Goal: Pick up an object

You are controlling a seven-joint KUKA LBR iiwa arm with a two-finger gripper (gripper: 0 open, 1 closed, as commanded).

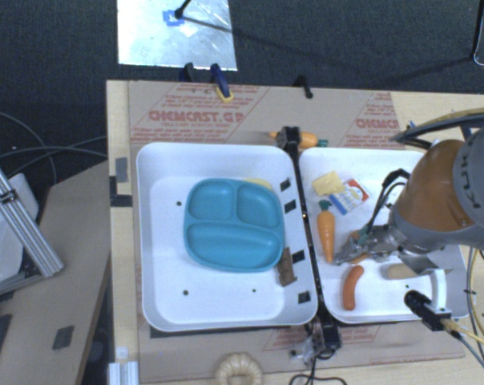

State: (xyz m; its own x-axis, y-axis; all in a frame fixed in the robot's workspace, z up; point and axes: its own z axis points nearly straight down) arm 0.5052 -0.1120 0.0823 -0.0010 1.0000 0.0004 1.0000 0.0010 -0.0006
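The right bin (390, 160) holds an orange toy carrot (327, 233), a reddish toy sausage (352, 285), a yellow cheese-like piece (328, 184) and a small red, white and blue packet (350, 194). My gripper (352, 251) hangs low in this bin, just right of the carrot and above the sausage. Its metal fingers point left toward the carrot. A beige piece (402, 272) lies under the arm. The left bin (162, 247) carries a blue divided plate (231, 223).
A brown object (287, 267) lies by the plate near the divider (306, 239) between the bins. An orange and yellow toy (304, 140) rests behind the bins. A beige ring (240, 370) lies in front of them. The bulky arm (442, 195) covers the right bin's right half.
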